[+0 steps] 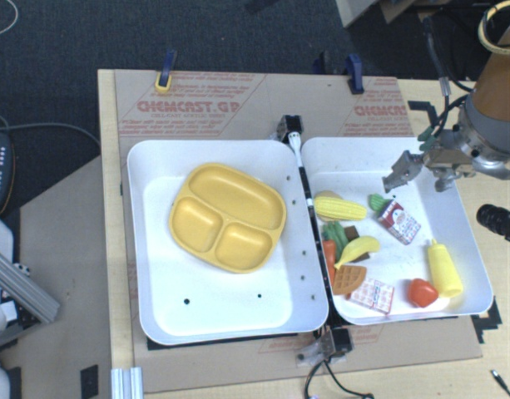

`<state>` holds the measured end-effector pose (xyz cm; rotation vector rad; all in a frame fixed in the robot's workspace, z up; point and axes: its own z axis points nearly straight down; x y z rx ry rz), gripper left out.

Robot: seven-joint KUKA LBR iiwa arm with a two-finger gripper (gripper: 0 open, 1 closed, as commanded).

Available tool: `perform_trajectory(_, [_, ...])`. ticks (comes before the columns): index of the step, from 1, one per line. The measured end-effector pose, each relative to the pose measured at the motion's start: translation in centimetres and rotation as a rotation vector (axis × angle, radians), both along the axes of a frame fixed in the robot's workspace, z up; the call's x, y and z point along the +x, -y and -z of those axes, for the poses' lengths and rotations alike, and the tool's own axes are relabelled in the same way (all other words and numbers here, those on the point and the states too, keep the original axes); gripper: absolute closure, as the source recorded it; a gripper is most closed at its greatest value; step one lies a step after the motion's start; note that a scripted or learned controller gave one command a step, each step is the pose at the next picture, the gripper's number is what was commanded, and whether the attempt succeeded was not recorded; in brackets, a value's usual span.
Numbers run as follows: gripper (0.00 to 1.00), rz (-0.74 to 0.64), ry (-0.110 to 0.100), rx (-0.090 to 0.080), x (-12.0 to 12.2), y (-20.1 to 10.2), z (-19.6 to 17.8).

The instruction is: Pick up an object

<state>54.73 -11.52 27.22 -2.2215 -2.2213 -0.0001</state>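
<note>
White plastic bins sit side by side on the bench: the left bin (146,223) bears a yellow three-compartment plate (228,217), and the right bin (475,248) holds the small toy foods. Among these, a corn cob (339,209) lies near the divider, a yellow mustard bottle (443,268) by the right wall, a banana (357,248), a red-and-white carton (399,223) and a red tomato (422,293). The gripper (417,166) hangs over the right bin's far end, above the carton, grasping nothing; whether its fingers are parted I cannot tell.
</note>
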Motion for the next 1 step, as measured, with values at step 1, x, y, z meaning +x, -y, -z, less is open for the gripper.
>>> perform_trajectory(1, [0.00, 0.000, -0.007, 0.002, 0.40, -0.96, 5.55])
